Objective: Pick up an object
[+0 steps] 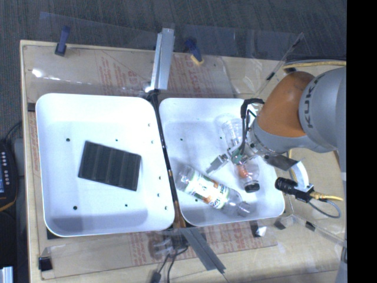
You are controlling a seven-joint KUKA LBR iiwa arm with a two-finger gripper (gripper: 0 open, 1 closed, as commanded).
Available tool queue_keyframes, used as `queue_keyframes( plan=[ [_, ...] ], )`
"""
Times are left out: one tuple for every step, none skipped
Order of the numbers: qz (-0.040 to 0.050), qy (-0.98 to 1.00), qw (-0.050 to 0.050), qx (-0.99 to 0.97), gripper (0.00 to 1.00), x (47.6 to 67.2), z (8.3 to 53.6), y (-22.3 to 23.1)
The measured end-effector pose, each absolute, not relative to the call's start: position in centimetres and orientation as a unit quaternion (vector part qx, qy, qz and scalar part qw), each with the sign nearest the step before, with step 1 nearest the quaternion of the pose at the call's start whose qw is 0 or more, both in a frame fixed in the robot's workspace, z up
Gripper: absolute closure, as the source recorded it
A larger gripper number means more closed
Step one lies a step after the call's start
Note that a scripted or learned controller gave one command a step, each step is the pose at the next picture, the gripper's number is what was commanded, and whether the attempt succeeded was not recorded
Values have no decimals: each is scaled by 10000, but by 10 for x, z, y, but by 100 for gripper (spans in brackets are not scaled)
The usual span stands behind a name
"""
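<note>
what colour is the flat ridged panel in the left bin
Black, with faint lengthwise ridges; clearest in the camera view.

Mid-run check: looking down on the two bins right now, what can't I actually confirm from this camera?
- Gripper: too small and lost among clear plastic in the camera view; finger state unreadable.
- Clear plastic bottle with the white and orange label: its label text is too small to read.
- Small clear bottle with the dark cap: see-through against the right white bin, outline vague.
- Flat dark ribbed rectangle in the left white bin: material unclear.
</note>
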State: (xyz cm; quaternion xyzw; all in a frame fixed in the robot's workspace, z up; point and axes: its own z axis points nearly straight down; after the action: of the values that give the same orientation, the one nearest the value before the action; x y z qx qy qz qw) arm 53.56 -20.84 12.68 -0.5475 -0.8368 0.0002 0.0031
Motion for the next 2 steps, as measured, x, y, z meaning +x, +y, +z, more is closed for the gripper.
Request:
queue_keyframes(
  plan=[
    [1,-8713,-7,-4907,0,533,153,-209],
    [0,-9115,15,-4113,0,525,92,-198]
  ],
)
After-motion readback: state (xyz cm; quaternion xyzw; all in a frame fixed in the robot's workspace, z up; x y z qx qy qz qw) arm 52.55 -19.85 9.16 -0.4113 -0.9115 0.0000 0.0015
